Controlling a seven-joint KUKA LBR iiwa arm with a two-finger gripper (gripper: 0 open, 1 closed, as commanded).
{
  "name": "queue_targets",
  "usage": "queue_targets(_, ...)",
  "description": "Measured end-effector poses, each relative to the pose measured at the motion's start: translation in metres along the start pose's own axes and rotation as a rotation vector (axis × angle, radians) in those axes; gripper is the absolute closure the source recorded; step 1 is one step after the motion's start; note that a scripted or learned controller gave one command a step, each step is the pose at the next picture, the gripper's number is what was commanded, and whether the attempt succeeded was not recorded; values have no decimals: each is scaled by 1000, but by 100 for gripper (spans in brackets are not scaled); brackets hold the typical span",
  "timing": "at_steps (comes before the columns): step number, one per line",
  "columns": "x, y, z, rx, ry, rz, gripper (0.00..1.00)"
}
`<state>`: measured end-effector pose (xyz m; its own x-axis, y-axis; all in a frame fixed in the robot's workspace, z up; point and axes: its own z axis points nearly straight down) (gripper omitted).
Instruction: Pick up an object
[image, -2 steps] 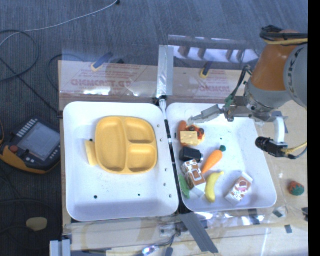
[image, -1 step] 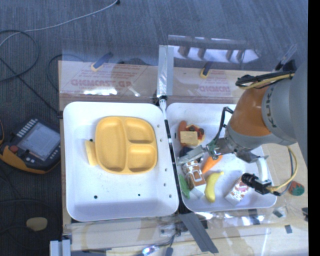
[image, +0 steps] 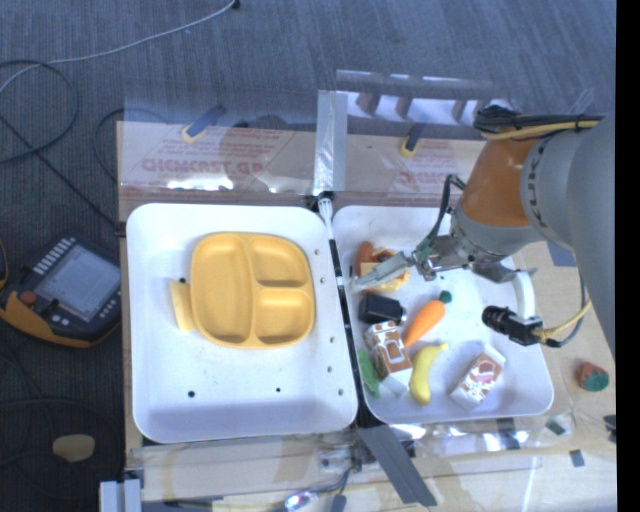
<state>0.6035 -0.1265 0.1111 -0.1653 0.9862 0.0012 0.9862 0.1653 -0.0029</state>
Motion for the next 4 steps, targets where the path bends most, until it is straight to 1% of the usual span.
queue_targets(1,17,-73,24,-7,-18,71,0)
queue_targets(2,17,-74,16,-4,-16,72,100)
queue_targets(3,92,-29,-132,0,-2,148,100)
queue_targets(4,47,-55,-71,3,-4,268,100)
